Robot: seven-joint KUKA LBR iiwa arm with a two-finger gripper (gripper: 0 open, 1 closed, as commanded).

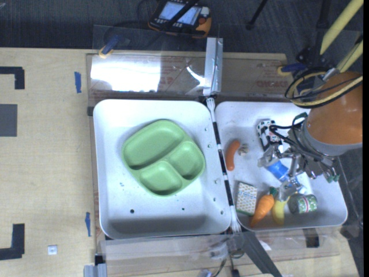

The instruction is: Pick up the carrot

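Camera view: two white bins sit side by side on the bench. The left bin (109, 172) contains a green divided plate (163, 156), lying flat near its centre. The right bin (248, 117) contains several items. The carrot (263, 206) lies at the near edge of this bin, tilted, between a patterned square packet (247, 198) on its left and a yellow item (279, 210) on its right. A small can (303, 203) lies further right. An orange sausage-shaped item (232, 154) lies near the bin's left wall. The gripper (282, 165) hangs over the bin centre, far of the carrot; the state of its jaws cannot be determined, and no item is visibly held.
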